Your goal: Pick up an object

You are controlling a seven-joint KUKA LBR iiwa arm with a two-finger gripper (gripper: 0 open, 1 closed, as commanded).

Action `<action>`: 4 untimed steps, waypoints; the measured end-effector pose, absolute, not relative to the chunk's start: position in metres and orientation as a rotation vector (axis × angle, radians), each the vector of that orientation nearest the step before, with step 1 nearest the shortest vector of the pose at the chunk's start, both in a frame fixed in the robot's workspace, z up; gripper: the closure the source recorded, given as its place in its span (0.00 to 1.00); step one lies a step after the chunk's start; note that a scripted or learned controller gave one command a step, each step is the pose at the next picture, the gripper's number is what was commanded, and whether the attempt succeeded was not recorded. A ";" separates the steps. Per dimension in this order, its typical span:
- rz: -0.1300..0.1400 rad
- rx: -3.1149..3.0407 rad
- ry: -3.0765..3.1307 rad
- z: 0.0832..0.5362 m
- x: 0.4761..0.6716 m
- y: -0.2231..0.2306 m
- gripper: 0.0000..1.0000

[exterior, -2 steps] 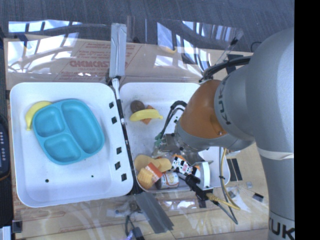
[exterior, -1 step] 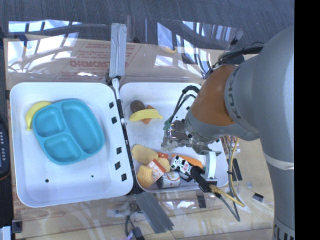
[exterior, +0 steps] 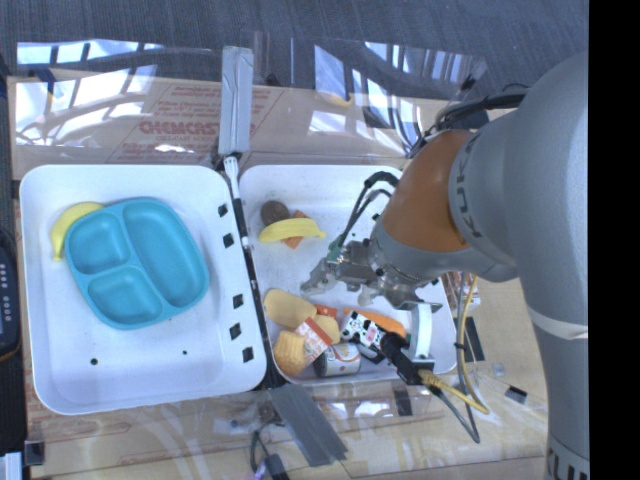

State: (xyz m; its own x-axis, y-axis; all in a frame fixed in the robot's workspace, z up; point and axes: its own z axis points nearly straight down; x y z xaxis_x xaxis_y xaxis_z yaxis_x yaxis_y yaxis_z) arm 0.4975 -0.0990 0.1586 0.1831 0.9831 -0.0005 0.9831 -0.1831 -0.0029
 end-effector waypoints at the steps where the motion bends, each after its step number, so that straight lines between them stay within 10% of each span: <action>1: -0.005 -2.359 -2.077 0.093 0.478 -0.135 0.00; 2: -0.004 -2.349 -2.086 0.103 0.479 -0.134 1.00; 3: -0.001 -2.285 -2.148 0.092 0.477 -0.139 1.00; 4: -0.004 -1.886 -2.516 0.202 0.498 -0.082 1.00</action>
